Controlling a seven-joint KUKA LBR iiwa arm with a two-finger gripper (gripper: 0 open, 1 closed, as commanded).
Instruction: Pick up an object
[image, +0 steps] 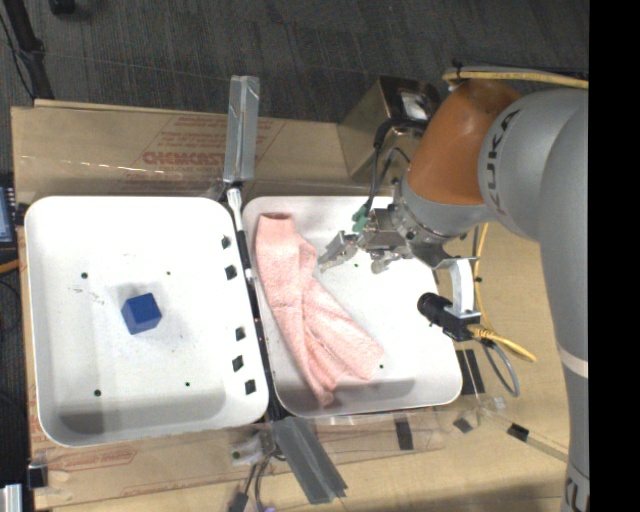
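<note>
The left bin (60, 250) has open floor on every side of the small blue cube (142, 312), which sits well apart from the walls. In the right bin (430, 375), a crumpled pink towel (305, 310) covers the left half lengthwise, near the dividing rim. The gripper (345, 247) hangs above, apparently just clear of the towel's upper edge; bare floor lies lower right.

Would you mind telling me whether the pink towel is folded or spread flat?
Bunched: the pink towel lies as a long rumpled strip with visible folds.
</note>
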